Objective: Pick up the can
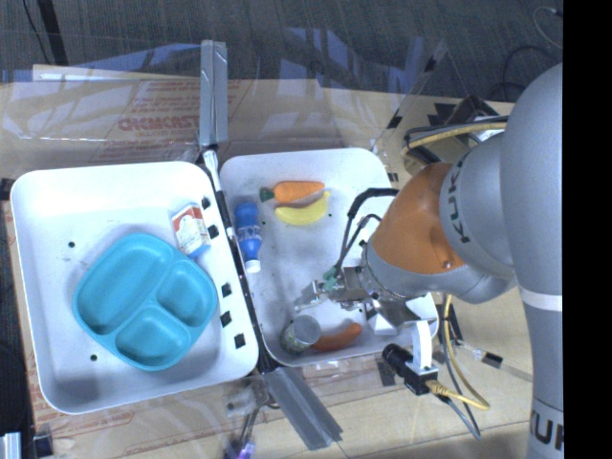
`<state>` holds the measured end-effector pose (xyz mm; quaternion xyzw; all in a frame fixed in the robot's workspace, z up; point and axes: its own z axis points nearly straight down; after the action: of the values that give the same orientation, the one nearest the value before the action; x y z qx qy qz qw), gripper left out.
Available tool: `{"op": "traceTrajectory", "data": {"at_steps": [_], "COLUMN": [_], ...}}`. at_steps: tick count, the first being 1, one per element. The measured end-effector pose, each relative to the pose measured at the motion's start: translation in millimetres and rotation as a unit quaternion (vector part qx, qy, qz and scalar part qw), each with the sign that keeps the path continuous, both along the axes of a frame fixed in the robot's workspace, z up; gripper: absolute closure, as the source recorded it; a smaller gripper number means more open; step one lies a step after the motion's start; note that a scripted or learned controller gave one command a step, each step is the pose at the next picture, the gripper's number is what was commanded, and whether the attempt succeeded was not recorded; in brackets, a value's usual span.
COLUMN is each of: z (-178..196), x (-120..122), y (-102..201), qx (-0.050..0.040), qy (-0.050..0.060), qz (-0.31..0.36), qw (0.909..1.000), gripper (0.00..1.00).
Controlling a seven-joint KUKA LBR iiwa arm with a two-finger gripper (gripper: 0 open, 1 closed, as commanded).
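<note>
The can [301,333] is a small silver tin lying near the front edge of the right bin [368,165], its open round end facing up toward the camera. My gripper [323,293] hangs just above and slightly right of the can, at the end of the grey arm with the orange band [416,232]. From this angle the can looks apart from the gripper, lying on the bin floor. An orange sausage-shaped item [337,338] rests right beside the can on its right.
A carrot [298,190] and a banana [304,212] lie at the back of the right bin, a blue bottle [249,232] along its left wall. The left bin [57,199] holds a blue divided plate [145,299] and a small carton [188,228].
</note>
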<state>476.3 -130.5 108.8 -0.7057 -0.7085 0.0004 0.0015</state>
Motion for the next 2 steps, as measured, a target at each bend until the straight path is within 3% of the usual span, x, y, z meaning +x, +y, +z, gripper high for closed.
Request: {"op": "traceTrajectory", "data": {"at_steps": [1, 2], "z": [-18, 51], "x": [0, 0], "y": [35, -29], "qx": [0.0003, -0.0002], "qy": [0.000, 0.000], "qz": [-0.017, 0.006], "qw": [0.9999, 1.0000], "gripper": [0.00, 0.00]}}
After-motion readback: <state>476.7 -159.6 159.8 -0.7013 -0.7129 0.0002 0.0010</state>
